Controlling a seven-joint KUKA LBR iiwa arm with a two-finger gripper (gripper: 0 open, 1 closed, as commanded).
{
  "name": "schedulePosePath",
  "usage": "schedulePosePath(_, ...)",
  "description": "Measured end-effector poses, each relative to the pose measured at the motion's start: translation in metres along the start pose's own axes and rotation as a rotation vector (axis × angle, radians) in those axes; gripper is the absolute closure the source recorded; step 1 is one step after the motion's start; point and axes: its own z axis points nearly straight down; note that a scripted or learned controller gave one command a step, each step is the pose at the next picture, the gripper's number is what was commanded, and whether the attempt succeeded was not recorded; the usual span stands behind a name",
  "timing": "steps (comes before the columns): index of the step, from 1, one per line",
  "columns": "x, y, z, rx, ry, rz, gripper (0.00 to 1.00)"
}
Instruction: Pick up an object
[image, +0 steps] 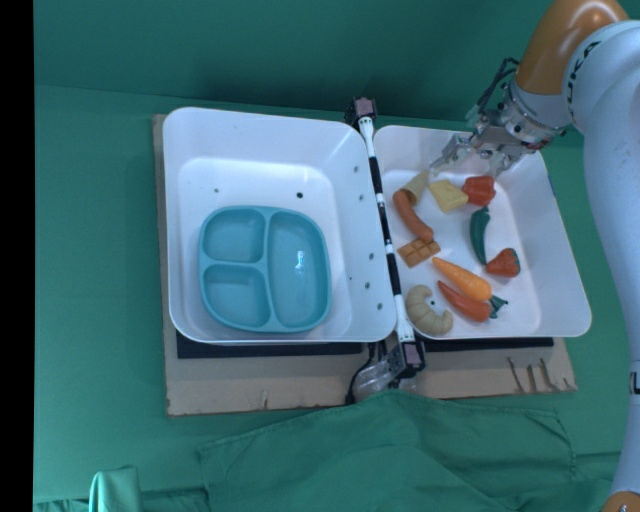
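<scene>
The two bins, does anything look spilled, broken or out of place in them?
Nothing stands out. The toy foods, among them a croissant, carrot and green chili, lie scattered but all inside the right bin. The teal divided plate sits flat in the left bin. The tool hovers over the right bin's far end.

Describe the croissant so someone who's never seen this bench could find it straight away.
Look at the right-hand white bin, the one full of toy food. Go to its near left corner, by the black-and-white divider between the bins. The croissant lies there: a pale tan, ridged crescent, the only beige curved piece, just left of the orange carrot and red chilli.
</scene>
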Motion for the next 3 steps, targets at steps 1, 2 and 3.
schedulePosePath(1,-0.0014,-0.0019,0.0004,-0.004,-0.005,0.001,0.00)
schedulePosePath(2,-0.0032,0.0022,-0.0007,0.009,-0.006,0.002,0.00)
schedulePosePath(3,-0.0039,0.0020,-0.0040,0.007,-0.008,0.003,0.00)
